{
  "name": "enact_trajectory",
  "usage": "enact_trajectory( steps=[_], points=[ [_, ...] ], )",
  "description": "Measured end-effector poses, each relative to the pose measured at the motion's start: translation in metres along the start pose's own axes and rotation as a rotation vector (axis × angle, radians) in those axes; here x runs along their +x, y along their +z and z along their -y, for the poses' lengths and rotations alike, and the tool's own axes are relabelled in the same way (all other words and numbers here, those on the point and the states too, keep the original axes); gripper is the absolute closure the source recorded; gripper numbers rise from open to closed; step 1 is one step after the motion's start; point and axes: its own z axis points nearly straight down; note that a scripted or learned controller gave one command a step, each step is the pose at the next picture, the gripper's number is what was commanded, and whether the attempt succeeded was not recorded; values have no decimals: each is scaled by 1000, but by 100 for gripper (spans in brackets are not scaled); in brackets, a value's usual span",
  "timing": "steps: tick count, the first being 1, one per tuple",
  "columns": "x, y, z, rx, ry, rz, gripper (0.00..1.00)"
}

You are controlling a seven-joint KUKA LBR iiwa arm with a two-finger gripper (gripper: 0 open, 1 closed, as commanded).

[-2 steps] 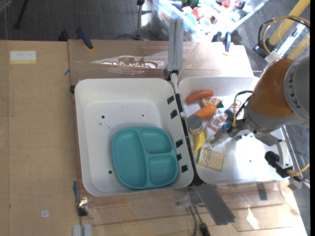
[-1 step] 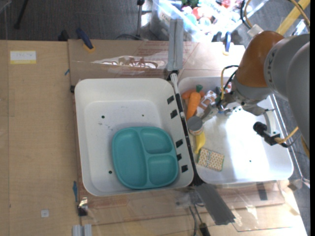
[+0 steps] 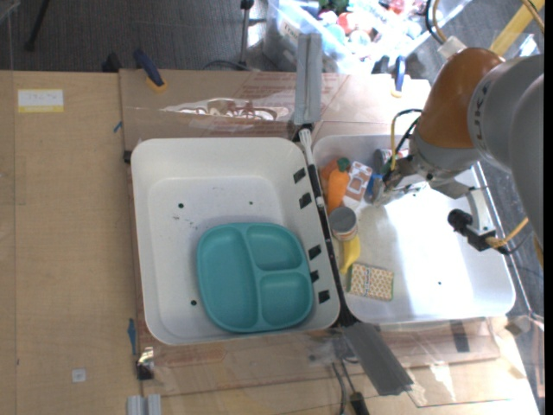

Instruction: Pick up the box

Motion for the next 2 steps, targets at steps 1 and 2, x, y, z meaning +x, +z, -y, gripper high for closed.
enact_trajectory(
  steps=[1, 2],
  points=[
    [67, -85, -47, 7, 329, -7, 100],
    [161, -85, -70, 7, 355, -8, 100]
  ],
)
